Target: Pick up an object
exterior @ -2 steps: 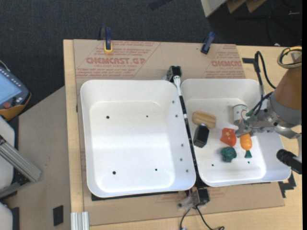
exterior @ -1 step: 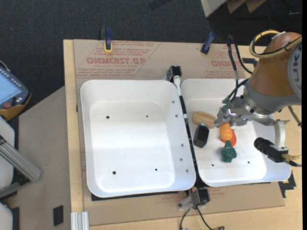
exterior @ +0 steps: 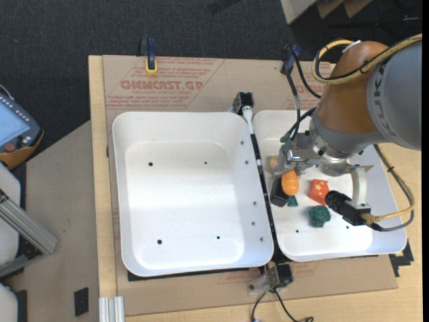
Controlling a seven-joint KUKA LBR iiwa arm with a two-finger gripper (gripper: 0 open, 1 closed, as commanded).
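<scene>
One arm [exterior: 362,106] low over right bin [exterior: 322,247]

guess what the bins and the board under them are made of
Bins: probably thin moulded plastic, white with a slight sheen, going by the rounded corners and soft glare.
Board: looks like brown cardboard, matte, with red print near the top edge. It could be paper-faced sheet; the view cannot settle that.

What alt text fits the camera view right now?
The grey arm with an orange band reaches over the right white bin, its end effector above a small orange rounded object. A red-orange block and a green lump lie nearby.
</scene>
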